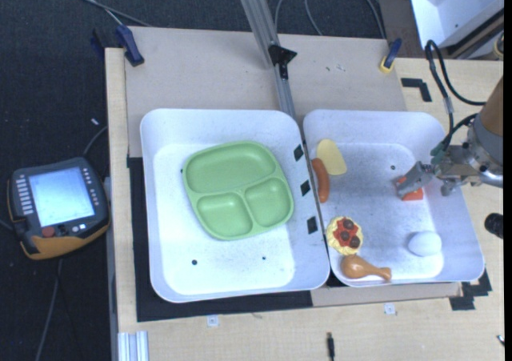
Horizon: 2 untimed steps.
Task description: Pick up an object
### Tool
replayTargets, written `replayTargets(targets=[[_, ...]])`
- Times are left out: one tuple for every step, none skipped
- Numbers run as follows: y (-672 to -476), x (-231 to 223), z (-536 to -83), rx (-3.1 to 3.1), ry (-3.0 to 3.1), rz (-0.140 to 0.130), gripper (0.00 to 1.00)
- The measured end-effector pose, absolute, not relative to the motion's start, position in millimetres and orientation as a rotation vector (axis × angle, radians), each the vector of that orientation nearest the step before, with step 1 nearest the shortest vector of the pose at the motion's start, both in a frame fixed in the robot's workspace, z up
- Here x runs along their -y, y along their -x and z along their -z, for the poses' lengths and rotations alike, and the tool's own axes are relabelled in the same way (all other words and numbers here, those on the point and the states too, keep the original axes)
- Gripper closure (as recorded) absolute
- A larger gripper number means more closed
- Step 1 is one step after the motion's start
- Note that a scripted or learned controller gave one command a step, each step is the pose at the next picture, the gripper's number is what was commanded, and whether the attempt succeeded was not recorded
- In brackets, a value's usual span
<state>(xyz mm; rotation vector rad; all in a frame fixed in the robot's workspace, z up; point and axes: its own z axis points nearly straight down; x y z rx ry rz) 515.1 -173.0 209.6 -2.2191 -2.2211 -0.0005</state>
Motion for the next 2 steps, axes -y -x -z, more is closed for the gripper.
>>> replayTargets(targets=[[-522.2,177,-162,2.217,2.217,-0.004,0.00],[-527.4,175,-118,2.218,2.217,-0.003,0.00]])
